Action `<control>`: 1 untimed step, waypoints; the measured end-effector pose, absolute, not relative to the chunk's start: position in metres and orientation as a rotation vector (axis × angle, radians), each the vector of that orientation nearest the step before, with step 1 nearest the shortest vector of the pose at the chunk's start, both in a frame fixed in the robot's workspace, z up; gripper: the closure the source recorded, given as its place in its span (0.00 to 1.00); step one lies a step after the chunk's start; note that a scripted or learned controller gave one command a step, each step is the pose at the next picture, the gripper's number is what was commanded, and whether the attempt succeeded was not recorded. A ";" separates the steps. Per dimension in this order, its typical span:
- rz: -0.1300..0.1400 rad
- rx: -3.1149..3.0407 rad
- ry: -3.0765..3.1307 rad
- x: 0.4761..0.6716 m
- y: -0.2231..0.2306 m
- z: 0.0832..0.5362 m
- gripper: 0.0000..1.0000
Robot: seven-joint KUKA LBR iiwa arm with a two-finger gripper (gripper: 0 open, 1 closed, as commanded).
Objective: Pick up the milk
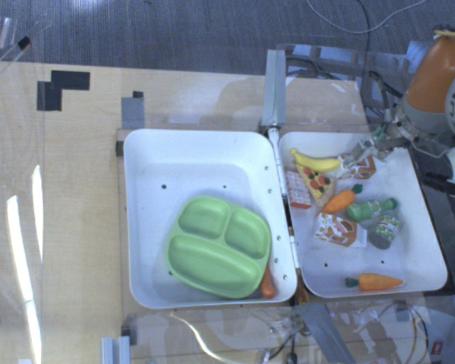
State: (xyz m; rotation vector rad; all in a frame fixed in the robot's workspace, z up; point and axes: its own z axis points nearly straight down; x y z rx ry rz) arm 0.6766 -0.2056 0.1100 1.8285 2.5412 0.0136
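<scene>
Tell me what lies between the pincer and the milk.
Taking the small white-and-red carton at the left wall of the right white bin as the milk: the yellow banana and the pizza-slice toy lie between it and the pincer near the back wall. Nothing rests on the carton.

We note the arm [440, 82]: a rounded orange band above a grey wrist housing, with dark cabling alongside and a metallic gripper [381, 144].
</scene>
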 end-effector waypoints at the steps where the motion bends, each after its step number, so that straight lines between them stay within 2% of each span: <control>1: 0.023 1.802 2.520 0.682 -0.207 0.127 1.00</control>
